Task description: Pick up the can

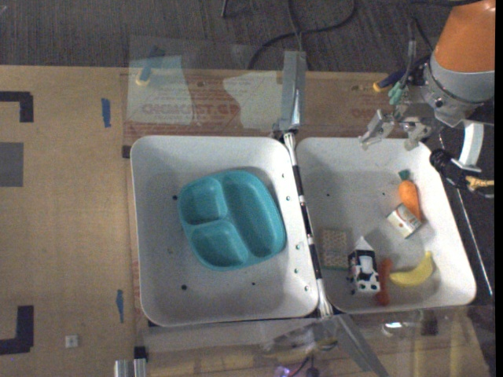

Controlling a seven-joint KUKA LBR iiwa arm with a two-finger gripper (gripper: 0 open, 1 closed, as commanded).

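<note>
Banana, one, lies nearest in the right bin, with one cow-patterned carton beside it; no writing is legible. Beyond the banana lies one can, touching one carrot. Farthest, the gripper hangs over the rim, fingers apart, holding nothing.

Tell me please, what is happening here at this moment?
A robot arm reaches in from the right, and its gripper hovers with open fingers over the far edge of the right bin, holding nothing. The can it should pick up lies on its side in that bin, beside a carrot and near a banana. The left bin holds a teal divided plate.
</note>
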